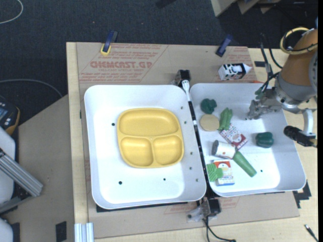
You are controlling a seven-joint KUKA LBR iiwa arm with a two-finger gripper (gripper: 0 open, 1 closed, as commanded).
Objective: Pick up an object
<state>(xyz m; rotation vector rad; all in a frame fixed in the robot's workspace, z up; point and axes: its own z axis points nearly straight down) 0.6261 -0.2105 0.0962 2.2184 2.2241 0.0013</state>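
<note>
Just below gripper (256,110) — dark green object (264,139); apart, untouched

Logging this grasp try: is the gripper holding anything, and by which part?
Nothing is seen held. The gripper hovers over bare floor in the right bin, apart from the toys; whether its fingers are open cannot be told.

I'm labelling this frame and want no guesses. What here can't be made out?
- Gripper, camera view: too small and blurred to tell finger state or whether it holds anything.
- Arm: cut off by the right edge.
- Printed packet in the right bin: print too small to read.
</note>
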